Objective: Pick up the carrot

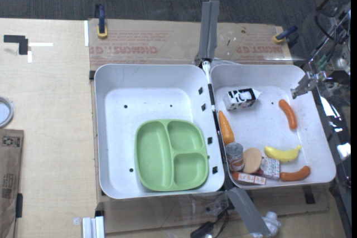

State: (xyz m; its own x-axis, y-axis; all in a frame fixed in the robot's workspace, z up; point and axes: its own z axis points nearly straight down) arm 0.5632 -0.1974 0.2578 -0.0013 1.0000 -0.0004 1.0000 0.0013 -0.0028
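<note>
The carrot (225, 127) is a short orange root lying lengthwise against the left wall of the right bin (262, 74), at about mid-height. My gripper (302, 88) hangs over the right bin's far right corner, well to the right of the carrot and apart from it. It points down and to the left, and nothing can be seen held in it. The arm behind it is mostly cut off at the view's right side.
The right bin also holds a black-and-white carton (242, 97), an orange sausage (288, 113), a banana (282, 151), a second sausage (294, 174), a can (235, 156) and small boxes (270, 167) close below the carrot. A green divided plate (172, 154) lies in the left bin (111, 120).
</note>
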